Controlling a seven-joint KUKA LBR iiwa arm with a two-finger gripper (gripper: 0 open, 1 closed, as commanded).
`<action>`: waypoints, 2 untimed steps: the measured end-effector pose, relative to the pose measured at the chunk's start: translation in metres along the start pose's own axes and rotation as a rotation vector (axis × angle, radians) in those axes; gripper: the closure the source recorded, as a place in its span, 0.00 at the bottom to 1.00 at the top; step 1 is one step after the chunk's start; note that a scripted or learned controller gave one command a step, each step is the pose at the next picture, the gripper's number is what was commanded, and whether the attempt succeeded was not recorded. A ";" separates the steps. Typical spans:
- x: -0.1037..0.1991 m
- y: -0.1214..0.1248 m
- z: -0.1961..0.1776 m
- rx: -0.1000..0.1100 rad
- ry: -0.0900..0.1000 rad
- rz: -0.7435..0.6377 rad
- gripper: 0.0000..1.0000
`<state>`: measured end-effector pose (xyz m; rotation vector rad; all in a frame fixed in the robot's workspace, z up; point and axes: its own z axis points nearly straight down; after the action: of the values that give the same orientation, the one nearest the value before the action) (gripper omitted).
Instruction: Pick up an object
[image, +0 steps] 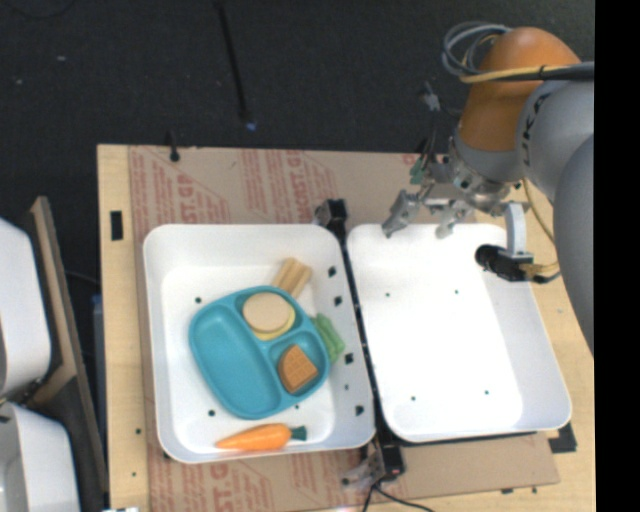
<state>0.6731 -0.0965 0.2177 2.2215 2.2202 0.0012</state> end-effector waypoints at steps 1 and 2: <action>0.000 0.000 -0.011 -0.001 0.000 0.000 1.00; 0.000 0.000 -0.010 0.000 0.000 0.000 0.00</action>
<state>0.6732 -0.0969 0.2279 2.2209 2.2201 0.0013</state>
